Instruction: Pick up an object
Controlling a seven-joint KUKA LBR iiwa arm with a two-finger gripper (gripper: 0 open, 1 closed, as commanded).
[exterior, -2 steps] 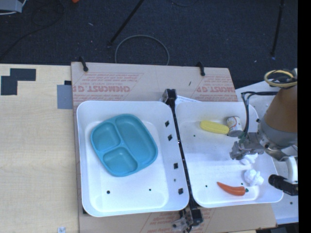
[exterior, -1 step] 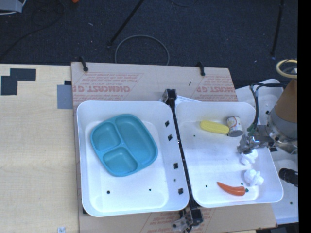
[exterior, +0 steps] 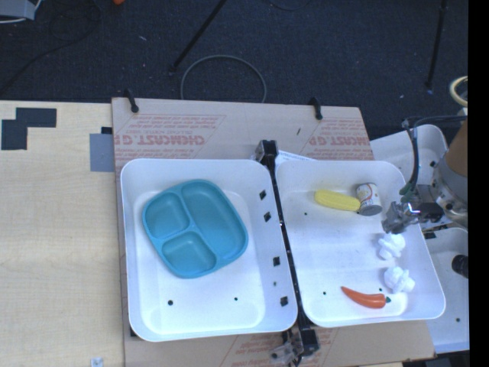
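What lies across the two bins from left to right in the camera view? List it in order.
Blue divided plate in the left bin → yellow corn cob in the right bin → small can → gripper. The orange pepper and the two white crumpled pieces overlap these in left-right position, so I leave them out.

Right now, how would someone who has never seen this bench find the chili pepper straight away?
Take the right-hand white bin of the two side by side. Go to its near edge, towards the right corner, where the chili pepper lies flat. It is the one slim orange-red thing with a small green stem; the white crumpled lumps beside it are pale and shapeless.
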